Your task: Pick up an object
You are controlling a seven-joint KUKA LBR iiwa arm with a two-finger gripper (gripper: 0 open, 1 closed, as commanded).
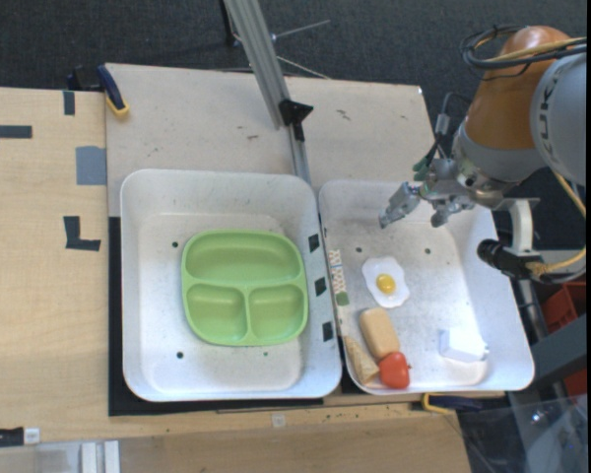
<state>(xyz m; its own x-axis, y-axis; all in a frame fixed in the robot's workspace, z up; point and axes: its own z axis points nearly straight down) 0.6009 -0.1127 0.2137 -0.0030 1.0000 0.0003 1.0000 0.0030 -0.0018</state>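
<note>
My gripper [415, 211] hangs over the far part of the right bin [499, 294], its two fingers spread apart and nothing between them. Below it in the bin lies a fried egg [385, 282], white with a yellow yolk. Nearer the front edge lie a tan bread-like block [378, 331], a red tomato [395, 370] and a long tan stick [360, 361] along the bin's left wall. A small white object [463, 345] sits at the front right of the bin.
The left bin [148, 363] holds a green divided plate [244, 287]. A grey metal pole [259, 42] slants in from the top to the bins' shared wall. A yellow and blue clamp [112, 91] sits at the bench's far left corner.
</note>
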